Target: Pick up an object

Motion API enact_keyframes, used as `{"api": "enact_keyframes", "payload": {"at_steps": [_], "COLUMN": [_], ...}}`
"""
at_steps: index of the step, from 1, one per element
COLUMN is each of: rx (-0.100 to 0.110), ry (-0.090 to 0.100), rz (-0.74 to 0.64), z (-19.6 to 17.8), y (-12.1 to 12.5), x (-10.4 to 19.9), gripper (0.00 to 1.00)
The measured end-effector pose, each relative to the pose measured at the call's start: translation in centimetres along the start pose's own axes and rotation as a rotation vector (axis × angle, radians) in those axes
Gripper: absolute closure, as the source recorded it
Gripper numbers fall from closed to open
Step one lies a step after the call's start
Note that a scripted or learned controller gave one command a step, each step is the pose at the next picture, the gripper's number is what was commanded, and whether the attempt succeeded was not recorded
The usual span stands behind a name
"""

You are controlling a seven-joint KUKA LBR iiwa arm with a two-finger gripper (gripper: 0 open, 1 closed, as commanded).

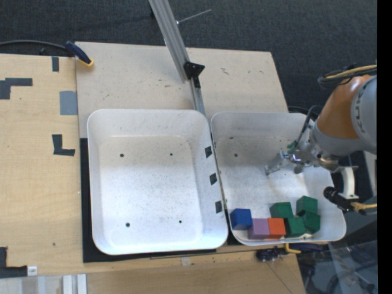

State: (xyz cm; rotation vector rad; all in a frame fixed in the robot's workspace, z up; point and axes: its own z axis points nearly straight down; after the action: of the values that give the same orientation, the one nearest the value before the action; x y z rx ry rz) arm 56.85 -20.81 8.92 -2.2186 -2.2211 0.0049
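Two white bins side by side on a pale bench (141, 81), left bin (98, 164) and right bin (245, 127), a metal rail (171, 32) slanting above them, dark carpet (294, 17) behind.

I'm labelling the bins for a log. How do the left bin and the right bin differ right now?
The right bin holds small blocks bunched at its near edge: a blue block, a purple block, an orange block and green blocks; the left bin shows just its speckled floor. The gripper sits over the right bin, not the left bin. Both are shallow, white and side by side.
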Motion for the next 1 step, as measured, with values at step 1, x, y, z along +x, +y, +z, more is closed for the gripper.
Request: {"api": "enact_keyframes", "payload": {"at_steps": [1], "rx": [-0.002], "ry": [0.001], "rz": [-0.001], "z": [-1.21], "y": [0.08], "x": [0.07], "gripper": [1.0]}}
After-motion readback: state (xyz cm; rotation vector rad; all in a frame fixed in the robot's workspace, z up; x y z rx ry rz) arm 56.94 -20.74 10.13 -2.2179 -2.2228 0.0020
